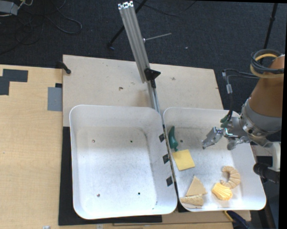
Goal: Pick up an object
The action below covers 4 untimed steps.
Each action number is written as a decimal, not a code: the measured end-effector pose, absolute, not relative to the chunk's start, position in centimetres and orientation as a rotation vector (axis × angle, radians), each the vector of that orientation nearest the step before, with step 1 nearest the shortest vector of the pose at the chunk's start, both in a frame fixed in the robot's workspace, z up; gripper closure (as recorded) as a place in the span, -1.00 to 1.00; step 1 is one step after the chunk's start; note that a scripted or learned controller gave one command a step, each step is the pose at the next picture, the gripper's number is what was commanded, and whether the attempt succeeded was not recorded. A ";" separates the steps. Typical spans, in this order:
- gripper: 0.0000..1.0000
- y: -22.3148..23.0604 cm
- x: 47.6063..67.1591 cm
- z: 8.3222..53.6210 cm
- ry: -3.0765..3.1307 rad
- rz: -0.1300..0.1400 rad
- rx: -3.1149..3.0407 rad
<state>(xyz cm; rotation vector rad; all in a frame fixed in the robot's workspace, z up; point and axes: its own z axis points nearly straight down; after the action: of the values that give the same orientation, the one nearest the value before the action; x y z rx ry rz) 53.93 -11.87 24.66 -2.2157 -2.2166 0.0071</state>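
The right bin (200, 120) holds several objects. A yellow flat square piece (184, 160) lies near its left wall, with a dark green item (172, 137) just above it against the divider. A tan wedge (196, 187) and a bread-like slice (192, 200) lie at the front. A yellow ridged object (222, 191) and a curled tan croissant shape (232, 175) lie at the front right. My gripper (221, 139) hovers over the right part of this bin, its fingers spread open with nothing between them, above and left of the croissant shape.
The left bin (114, 162) sits beside the right one. A slanted aluminium bar (137, 45) rises from the divider toward the back. The arm's body (267, 100) fills the right side above the bin's edge.
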 end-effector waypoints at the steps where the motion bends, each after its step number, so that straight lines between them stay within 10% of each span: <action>1: -1.00 -12.0 54.0 24.9 -2.217 0.002 -2.222; 4: -1.00 -11.1 52.9 9.2 -2.218 0.000 -2.223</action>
<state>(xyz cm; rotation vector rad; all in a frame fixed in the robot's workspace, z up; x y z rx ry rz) 52.92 -11.12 9.24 -2.2230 -2.2176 0.0004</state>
